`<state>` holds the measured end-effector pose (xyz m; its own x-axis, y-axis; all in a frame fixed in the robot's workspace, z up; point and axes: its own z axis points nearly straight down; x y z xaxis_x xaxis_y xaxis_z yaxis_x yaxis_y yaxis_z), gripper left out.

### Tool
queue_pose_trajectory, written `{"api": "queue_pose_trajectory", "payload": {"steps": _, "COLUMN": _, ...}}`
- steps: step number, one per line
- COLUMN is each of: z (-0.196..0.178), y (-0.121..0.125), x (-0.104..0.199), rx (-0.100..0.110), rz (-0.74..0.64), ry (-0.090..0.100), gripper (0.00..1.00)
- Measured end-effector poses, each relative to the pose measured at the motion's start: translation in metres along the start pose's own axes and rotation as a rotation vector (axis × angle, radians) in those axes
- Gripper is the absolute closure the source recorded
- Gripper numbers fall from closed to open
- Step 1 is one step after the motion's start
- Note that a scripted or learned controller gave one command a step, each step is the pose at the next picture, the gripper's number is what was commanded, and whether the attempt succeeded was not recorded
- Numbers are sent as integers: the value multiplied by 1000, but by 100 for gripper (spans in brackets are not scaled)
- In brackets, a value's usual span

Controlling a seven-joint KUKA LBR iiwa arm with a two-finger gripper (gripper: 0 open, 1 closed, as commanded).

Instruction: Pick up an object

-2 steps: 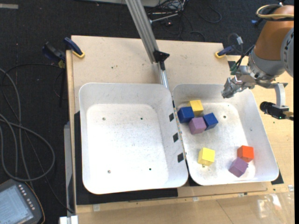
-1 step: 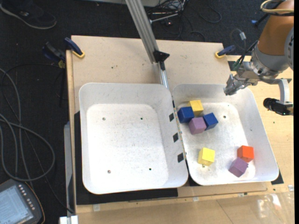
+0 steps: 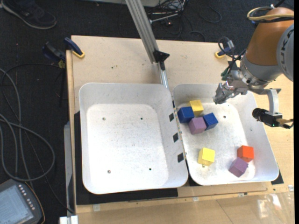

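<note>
White bins sit side by side on the bench (image 3: 117,59). The pincer (image 3: 220,98) hovers over the right bin's (image 3: 261,143) far end; whether it's spread, can't tell. Just beside it, a cluster: yellow cube (image 3: 196,107), two blue cubes (image 3: 185,114), purple cube (image 3: 197,124). Nearer: another yellow (image 3: 206,156), orange (image 3: 245,152), purple (image 3: 238,166).
</note>
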<state>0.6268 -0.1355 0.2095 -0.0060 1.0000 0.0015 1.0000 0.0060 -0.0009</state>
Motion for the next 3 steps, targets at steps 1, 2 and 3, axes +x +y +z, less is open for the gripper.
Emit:
{"api": "queue_pose_trajectory", "payload": {"steps": 1, "z": -6, "y": -31, "x": 52, "rx": 0, "rz": -1, "ry": 1, "gripper": 100}}
{"api": "queue_pose_trajectory", "payload": {"steps": 2, "z": -1, "y": -55, "x": 103, "rx": 2, "rz": -2, "ry": 1, "gripper": 100}}
{"api": "queue_pose_trajectory", "payload": {"steps": 3, "z": -20, "y": -70, "x": 154, "rx": -2, "rz": -2, "ry": 1, "gripper": 100}}
